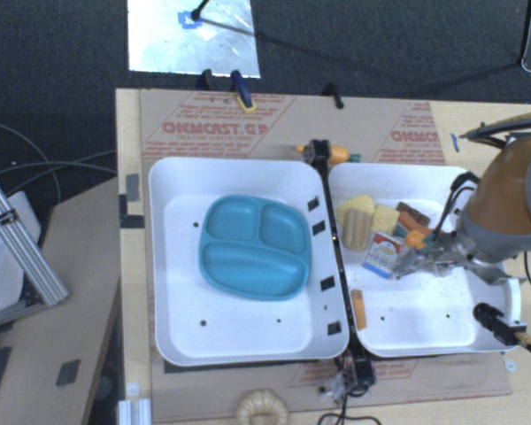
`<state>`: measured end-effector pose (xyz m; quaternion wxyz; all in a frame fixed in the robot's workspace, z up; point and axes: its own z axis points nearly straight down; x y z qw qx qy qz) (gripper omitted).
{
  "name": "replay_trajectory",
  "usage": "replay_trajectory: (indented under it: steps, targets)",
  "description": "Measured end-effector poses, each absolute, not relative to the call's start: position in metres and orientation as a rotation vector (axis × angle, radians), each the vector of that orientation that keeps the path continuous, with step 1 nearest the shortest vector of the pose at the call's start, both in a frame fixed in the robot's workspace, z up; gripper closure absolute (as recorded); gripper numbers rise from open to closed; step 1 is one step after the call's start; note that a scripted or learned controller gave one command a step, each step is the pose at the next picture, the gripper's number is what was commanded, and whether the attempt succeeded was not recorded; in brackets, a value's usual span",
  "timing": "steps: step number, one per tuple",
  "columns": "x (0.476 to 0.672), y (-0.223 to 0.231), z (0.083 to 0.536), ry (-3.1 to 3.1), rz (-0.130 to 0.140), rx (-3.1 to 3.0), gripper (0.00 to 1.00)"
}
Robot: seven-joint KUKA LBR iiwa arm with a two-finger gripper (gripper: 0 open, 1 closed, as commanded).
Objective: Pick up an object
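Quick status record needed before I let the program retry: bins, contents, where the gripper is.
left bin: holds a blue divided plate, lying flat near its middle
right bin: pile of small items in its far half
pile items: pale yellow block, small printed carton, orange piece
stray item: small orange stick by the right bin's left wall
arm: reaches in from the right, over the right bin
gripper: low at the pile, next to the carton
grasp: cannot tell

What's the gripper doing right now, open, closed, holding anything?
Gripper: low in the right bin beside the small carton; open or closed cannot be told.
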<state>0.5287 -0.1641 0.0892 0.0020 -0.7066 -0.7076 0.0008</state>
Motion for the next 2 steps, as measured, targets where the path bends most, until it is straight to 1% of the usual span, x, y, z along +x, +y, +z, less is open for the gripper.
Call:
replay_trajectory:
  steps: [1, 2]
  targets:
    - [0.53, -0.165, 0.102, -2.224, -0.001, -2.221, 1.0]
    - [0.522, -0.164, 0.159, -2.227, -0.005, -2.223, 1.0]
